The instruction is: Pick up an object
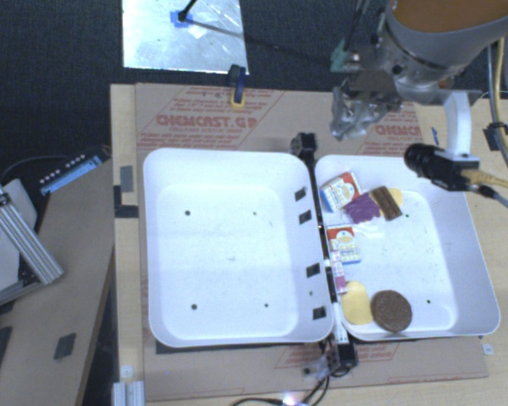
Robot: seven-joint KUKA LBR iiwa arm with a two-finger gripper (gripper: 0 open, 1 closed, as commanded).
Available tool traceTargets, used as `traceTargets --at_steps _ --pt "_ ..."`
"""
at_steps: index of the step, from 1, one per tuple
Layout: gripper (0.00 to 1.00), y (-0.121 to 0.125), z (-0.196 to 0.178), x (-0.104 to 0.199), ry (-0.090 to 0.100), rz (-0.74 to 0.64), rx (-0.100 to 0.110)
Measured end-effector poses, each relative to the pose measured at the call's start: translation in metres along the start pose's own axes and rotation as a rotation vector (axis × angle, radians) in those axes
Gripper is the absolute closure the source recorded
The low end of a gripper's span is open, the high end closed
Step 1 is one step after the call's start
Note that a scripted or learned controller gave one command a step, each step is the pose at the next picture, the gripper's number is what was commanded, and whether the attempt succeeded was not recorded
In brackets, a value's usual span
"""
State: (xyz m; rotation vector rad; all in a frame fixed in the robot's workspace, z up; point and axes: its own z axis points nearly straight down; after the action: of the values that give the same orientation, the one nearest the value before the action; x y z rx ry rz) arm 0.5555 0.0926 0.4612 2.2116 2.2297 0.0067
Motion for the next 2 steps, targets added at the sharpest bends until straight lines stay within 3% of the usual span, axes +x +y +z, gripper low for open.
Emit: traceTargets --at_steps 1,2 --pt "1.0 -0.036 0.013 0.037 -0.001 0.002 0.003" --pt "1.0 -0.069 -0.001 0.069 0.0 0.001 0.001"
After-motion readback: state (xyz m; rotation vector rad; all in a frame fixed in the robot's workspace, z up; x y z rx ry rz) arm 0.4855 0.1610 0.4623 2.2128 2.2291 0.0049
